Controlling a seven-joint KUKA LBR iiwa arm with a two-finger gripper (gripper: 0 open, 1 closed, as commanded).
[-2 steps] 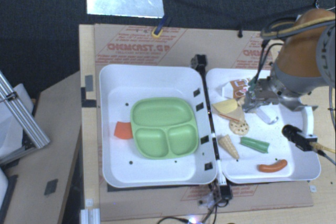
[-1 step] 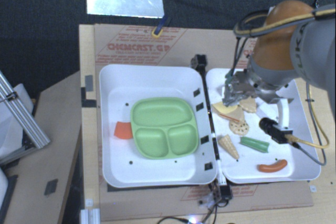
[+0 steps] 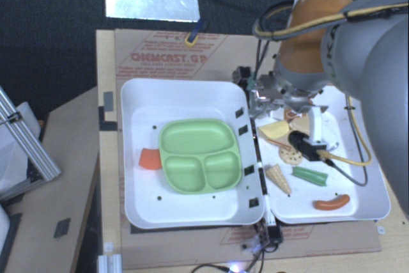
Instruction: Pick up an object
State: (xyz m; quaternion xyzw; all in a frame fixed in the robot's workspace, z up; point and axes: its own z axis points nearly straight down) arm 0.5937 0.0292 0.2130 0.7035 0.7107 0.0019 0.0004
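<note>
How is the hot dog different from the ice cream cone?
The hot dog is reddish orange, while the ice cream cone is tan. The hot dog is a rounded sausage shape lying nearly level; the cone tapers to a point and lies slanted. Both are toy foods lying in the right bin.

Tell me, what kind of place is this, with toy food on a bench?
Most likely a robotics lab or test bench. A grey arm with loose cables reaches over two white bins, one holding a green divided plate, the other toy food such as a sausage.
</note>
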